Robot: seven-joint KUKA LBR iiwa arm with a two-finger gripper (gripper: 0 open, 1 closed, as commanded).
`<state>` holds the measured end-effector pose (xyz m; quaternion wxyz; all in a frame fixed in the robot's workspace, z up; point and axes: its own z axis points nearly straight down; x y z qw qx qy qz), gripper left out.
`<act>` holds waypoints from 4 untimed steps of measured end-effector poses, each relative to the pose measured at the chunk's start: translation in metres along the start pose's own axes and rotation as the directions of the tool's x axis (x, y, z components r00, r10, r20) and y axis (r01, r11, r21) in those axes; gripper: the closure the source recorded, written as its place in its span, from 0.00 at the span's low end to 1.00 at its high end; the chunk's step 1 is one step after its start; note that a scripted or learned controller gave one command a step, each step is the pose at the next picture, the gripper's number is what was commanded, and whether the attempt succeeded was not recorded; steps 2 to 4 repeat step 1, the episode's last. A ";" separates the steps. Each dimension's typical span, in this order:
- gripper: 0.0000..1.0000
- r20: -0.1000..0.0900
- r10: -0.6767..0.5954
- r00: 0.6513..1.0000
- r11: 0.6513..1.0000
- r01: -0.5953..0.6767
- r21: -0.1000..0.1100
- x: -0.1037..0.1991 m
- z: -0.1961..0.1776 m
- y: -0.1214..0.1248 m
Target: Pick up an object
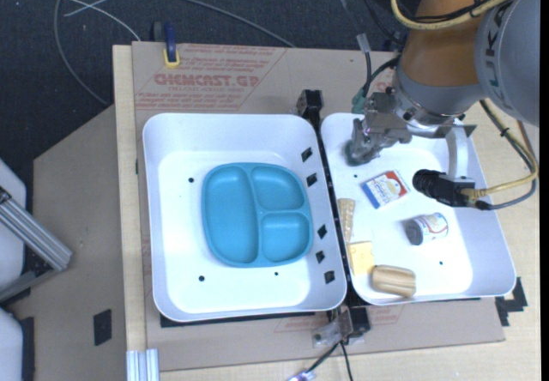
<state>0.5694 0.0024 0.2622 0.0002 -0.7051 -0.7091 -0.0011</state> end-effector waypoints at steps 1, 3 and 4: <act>1.00 -0.001 -0.001 1.000 1.000 0.001 0.001 0.056 0.013 0.013; 1.00 -0.001 -0.001 1.000 1.000 0.001 0.001 0.056 0.013 0.013; 1.00 -0.001 -0.001 1.000 1.000 0.001 0.001 0.056 0.013 0.013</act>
